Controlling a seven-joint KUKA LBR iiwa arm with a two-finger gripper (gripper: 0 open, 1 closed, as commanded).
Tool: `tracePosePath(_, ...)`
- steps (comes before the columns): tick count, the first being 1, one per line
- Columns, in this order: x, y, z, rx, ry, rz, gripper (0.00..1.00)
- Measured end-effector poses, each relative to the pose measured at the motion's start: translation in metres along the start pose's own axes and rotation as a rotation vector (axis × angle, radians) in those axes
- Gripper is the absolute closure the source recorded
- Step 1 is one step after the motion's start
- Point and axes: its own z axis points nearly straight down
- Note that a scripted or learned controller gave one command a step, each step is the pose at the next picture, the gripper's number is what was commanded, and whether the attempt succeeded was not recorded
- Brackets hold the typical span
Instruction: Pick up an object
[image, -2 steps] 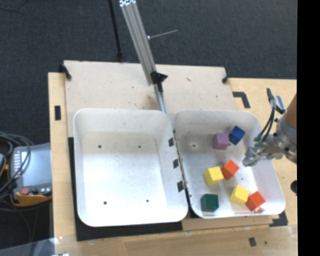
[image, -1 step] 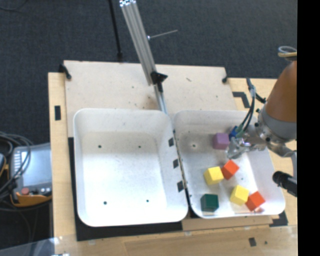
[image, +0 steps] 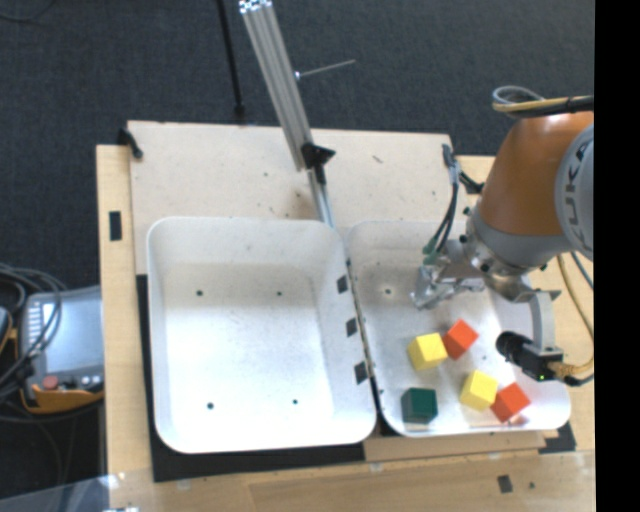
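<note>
While five cubes lie in the right bin, arm's gripper hangs over it w/ nothing seen in its grasp.
Near→far: green cube, red cube, yellow cube, 2nd yellow cube touching orange cube; gripper just beyond; fingers' state: can't tell. Left bin beside, on worktop.

The arm is covering the right bin's far right corner and is running off the frame's right side. The hand is too small and blurred for judging its grip. The bench is being cropped at the bottom.
</note>
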Motion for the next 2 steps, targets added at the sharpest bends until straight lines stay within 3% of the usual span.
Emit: tracePosePath(2, 0.095, 0.039, 0.007, -0.001, 0.002, -0.001, 1.00)
